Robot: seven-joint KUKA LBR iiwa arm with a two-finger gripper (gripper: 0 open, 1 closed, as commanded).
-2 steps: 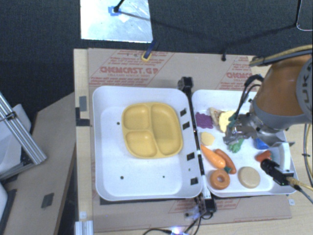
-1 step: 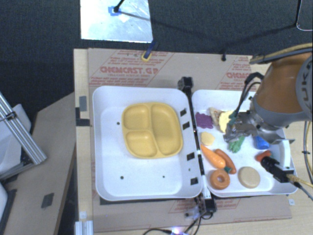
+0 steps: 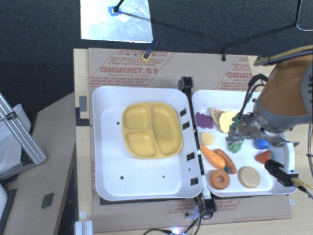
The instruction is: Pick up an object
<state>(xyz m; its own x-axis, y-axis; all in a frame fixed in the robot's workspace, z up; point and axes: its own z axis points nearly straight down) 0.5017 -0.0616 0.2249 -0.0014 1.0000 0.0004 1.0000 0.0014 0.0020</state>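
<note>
Crowding my right bin (image 3: 281,153) are toy foods: a carrot (image 3: 213,156), doughnut (image 3: 220,179) and tan cookie (image 3: 249,176). My gripper (image 3: 236,137) hangs just above them; grip state I cannot tell. A yellow divided plate (image 3: 150,129) sits in the left bin (image 3: 105,146).

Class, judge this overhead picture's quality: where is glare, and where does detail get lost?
Camera view: strong glare on the shiny sheet above the bench; even, soft light over the white bins; the gripper is dark and blurred; the small toys beside it lack fine detail.
</note>
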